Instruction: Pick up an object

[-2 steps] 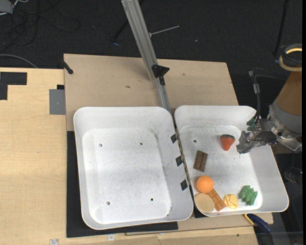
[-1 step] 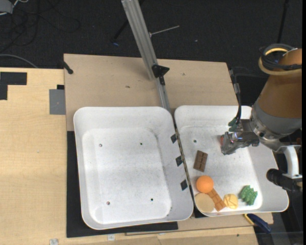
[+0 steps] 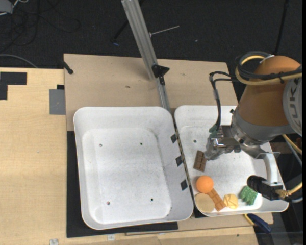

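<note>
Over the right bin [image 3: 194, 117], my gripper [image 3: 212, 149] hangs low just beside a brown block [image 3: 199, 161] that lies on the bin floor near the left wall; I cannot tell its state. Toward the near edge lie an orange ball [image 3: 204, 183], a tan disc [image 3: 204, 202], a yellow piece [image 3: 230, 201] and a green piece [image 3: 248, 195].

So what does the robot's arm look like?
The arm is fat and rounded, with a big orange band above a grey wrist. Black cables loop around it, with a yellowish one on top. Its gripper is small, silvery metal with a bit of green.
</note>
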